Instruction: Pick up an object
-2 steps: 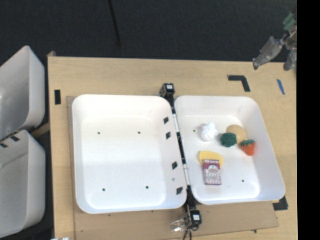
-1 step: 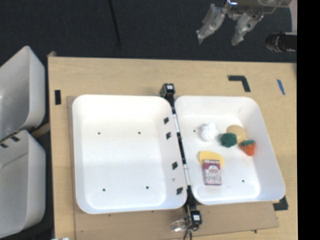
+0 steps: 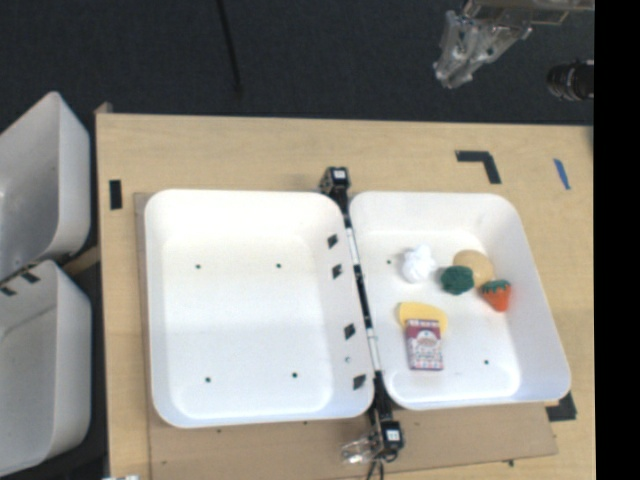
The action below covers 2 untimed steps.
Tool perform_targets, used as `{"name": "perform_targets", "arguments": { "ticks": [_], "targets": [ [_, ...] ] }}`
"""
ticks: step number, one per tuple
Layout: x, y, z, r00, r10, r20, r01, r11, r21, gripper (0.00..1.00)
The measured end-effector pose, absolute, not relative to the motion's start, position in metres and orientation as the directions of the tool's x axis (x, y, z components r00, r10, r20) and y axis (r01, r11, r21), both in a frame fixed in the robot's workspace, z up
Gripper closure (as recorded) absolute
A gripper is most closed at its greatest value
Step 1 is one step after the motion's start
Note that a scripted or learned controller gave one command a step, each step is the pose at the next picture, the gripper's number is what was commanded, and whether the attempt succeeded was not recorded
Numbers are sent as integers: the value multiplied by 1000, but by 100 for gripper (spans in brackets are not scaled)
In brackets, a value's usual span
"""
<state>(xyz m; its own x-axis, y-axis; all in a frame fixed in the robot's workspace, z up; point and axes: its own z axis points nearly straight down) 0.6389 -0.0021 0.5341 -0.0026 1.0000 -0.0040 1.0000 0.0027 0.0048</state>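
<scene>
My pincer [image 3: 455,68] is hovering over dark floor [image 3: 300,38] beyond the wooden counter [image 3: 250,153]; I cannot tell its spread. The red carton's [image 3: 425,347] label is blurring, unreadable.

Even, fairly bright overhead light falls on the pale wooden surface [image 3: 250,148]. The two white bins look nearly washed out: the left bin [image 3: 240,308] shows a soft grey shade across its lower half, and the right bin [image 3: 500,368] glows brightest along its rim. The upper part of the frame is dark, almost black. The hand [image 3: 470,53] at upper right appears blurred and smeared. Overall sharpness is low, with slightly soft edges and grain.
</scene>
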Motion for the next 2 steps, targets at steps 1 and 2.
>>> {"name": "perform_targets", "arguments": {
  "ticks": [1,2],
  "targets": [
    [691,70,531,-6,1000,0,1000,6,4,100],
    [614,154,553,-11,1000,2,1000,11,1,100]
  ]
}}
